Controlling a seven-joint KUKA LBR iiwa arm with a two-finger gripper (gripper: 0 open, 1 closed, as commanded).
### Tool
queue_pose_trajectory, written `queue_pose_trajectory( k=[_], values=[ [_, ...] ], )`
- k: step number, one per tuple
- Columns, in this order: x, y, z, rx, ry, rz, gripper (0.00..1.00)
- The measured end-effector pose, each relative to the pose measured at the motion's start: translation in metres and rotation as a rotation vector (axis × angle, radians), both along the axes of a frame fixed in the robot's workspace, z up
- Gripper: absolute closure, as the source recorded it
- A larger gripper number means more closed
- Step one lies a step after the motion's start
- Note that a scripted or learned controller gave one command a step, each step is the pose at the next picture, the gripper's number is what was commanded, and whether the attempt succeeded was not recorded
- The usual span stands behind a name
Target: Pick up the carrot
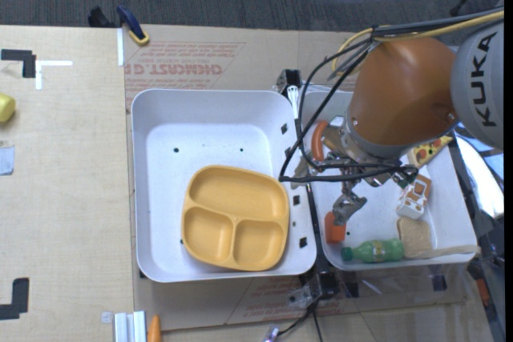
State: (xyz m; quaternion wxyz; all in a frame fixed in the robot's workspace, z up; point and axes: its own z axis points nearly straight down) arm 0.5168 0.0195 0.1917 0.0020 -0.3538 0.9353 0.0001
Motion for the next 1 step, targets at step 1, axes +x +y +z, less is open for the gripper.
queue_pose_trajectory(
  k=[1],
  values=[
    [-0.033, 0.0993, -0.0565, 0.001, 0.004, 0.148, 0.0]
  ],
)
